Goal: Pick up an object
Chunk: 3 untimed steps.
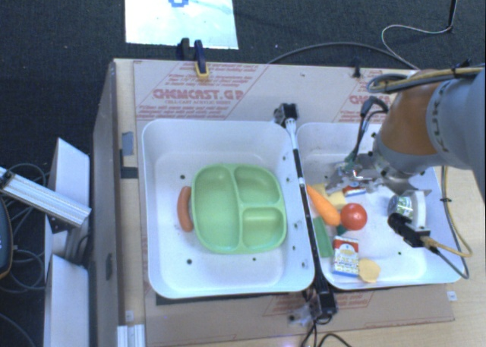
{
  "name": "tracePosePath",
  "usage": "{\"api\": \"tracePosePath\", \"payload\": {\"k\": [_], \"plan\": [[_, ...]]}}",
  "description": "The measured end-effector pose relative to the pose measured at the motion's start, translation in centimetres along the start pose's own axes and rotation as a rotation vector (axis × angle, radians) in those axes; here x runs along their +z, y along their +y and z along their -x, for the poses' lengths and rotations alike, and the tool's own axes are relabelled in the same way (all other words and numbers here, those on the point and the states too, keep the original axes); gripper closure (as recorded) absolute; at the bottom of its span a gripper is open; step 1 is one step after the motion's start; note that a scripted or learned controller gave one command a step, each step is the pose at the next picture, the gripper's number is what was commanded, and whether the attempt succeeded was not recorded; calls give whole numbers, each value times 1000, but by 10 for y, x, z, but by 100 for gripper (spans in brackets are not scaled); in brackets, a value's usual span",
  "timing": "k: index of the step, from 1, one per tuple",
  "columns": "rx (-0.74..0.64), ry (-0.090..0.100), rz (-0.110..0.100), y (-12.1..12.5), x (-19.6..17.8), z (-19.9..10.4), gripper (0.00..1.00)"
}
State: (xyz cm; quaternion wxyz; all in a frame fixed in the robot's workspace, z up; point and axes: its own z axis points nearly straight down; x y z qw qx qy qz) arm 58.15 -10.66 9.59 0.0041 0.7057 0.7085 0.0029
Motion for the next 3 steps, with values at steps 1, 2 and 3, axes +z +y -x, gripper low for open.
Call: {"api": "tracePosePath", "payload": {"k": [1,2,3], "plan": [[1,-3,3,1,-11,2,100],[1,-3,2,1,-11,2,0],[1,-2,4,2,-22,2,100]]}}
